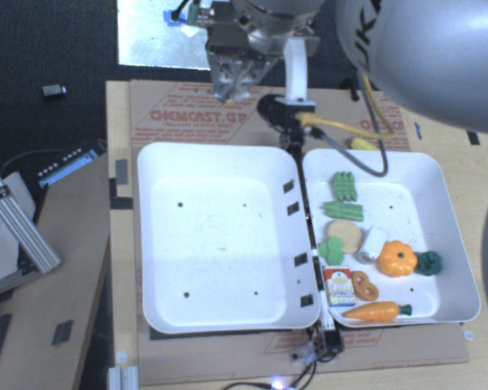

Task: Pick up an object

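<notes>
Two shallow white bins sit side by side on a cardboard-covered bench. The left bin [215, 242] holds nothing; the right bin [451, 218] holds toy food clustered together: green pea pods [344, 187], an orange pumpkin [397, 259], a carrot [377, 311], a pretzel [363, 285]. The grey arm [423, 39] reaches in from the right, and its gripper [234, 84] hangs above the bench behind the left bin, well apart from every object. I cannot tell its opening; nothing appears to be held. Likely risks: descending here closes on nothing, and the crowded toys could make the grab slip or snag a neighbour
</notes>
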`<state>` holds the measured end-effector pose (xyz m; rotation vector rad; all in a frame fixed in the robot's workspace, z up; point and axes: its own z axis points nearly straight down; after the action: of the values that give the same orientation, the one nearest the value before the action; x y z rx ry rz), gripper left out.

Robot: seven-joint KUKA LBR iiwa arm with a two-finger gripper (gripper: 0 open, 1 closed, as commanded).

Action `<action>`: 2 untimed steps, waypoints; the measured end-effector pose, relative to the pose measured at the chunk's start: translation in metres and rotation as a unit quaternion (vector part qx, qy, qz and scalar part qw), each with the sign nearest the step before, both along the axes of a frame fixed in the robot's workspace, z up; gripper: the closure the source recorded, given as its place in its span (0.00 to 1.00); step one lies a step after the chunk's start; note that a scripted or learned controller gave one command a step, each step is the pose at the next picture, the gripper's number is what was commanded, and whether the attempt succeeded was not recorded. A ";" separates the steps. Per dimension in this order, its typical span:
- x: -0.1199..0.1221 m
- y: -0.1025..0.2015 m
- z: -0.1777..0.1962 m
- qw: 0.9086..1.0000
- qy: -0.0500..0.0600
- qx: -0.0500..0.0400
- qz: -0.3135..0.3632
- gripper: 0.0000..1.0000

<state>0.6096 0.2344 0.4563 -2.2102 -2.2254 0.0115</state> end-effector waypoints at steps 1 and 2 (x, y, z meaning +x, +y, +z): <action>0.049 -0.001 0.084 1.000 -0.011 0.002 -0.001 1.00; -0.008 0.000 0.027 1.000 -0.002 0.000 0.000 1.00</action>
<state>0.6020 0.2342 0.4835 -2.2117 -2.2262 0.0071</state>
